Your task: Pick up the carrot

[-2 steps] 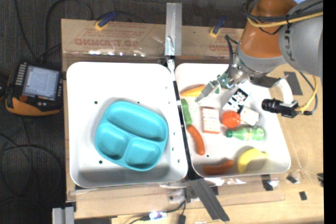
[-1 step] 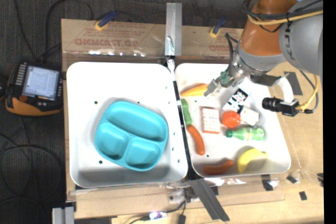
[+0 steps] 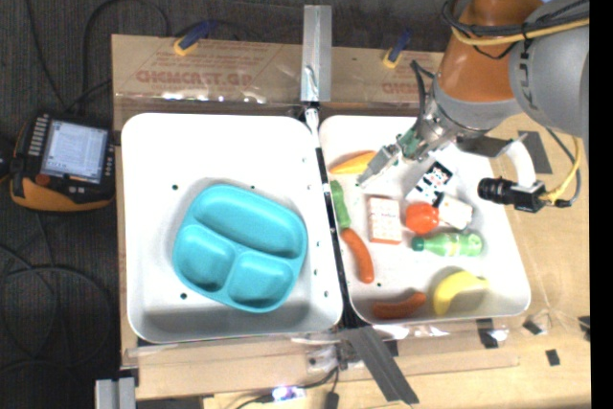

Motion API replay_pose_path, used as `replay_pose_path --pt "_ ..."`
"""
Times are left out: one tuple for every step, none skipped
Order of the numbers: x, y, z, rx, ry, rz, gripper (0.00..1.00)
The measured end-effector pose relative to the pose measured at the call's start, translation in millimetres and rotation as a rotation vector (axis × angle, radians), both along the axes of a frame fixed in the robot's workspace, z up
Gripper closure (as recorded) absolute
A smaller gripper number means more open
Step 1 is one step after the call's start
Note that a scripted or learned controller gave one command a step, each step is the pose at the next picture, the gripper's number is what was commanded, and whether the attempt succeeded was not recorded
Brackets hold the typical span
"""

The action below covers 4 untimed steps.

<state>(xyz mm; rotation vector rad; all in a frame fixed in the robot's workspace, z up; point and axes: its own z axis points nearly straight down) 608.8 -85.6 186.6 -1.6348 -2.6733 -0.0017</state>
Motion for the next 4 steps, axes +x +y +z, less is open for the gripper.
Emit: replay_pose_path --pt "56.9 -21.9 -84.2 -0.009 -0.023 0.000 0.00" --pt "59.2 -23.3 -73.8 -0.010 -0.030 0.000 1.00" --pt "60.7 26.9 2.9 -0.004 -0.005 0.023 1.00" --pt "14.6 55.8 30.1 -0.005 -0.001 -0.203 1.00"
